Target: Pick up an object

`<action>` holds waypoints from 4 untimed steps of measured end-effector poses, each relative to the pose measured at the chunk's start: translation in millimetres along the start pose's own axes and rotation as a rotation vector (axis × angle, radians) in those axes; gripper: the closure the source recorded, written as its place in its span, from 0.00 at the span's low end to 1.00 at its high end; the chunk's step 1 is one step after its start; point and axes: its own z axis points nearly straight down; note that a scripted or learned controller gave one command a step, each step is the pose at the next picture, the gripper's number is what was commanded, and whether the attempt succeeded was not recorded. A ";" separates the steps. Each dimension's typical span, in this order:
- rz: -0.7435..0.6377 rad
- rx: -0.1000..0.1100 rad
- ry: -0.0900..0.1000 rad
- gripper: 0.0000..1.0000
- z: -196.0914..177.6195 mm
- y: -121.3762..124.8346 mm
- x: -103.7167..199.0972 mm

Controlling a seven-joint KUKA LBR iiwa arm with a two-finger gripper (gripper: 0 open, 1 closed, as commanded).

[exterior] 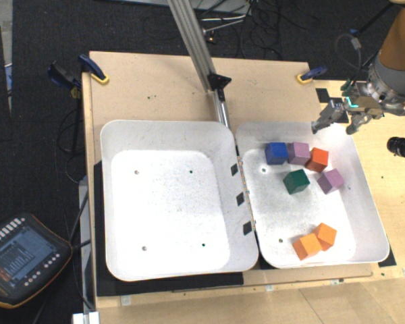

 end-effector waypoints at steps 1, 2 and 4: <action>-0.001 -0.004 -0.002 0.00 -2.3 0.9 0.2; -0.002 0.000 -0.001 0.00 41.5 4.0 3.9; -0.002 -0.008 -0.005 0.00 127.2 12.0 0.2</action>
